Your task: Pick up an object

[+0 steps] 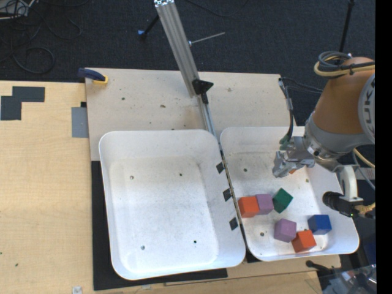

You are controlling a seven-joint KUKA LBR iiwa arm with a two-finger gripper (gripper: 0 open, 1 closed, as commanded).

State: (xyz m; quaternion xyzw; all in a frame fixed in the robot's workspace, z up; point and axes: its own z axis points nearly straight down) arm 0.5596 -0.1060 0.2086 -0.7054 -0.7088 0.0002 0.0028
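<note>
White bins sit side by side on the bench. The left bin (159, 207) has only small dark specks in it. The right bin (257, 146) holds six blocks, all in its near half. An orange block (248, 206) touches a light purple block (264, 203), and a green block (282, 199) sits just to their right. Nearer still are a purple block (285, 229), another orange block (304, 241) and a blue block (320, 223). The gripper (286, 166) hangs over the right bin, a bit farther back than the green block, with nothing seen in it. I cannot tell if it is released or clenched.
</note>
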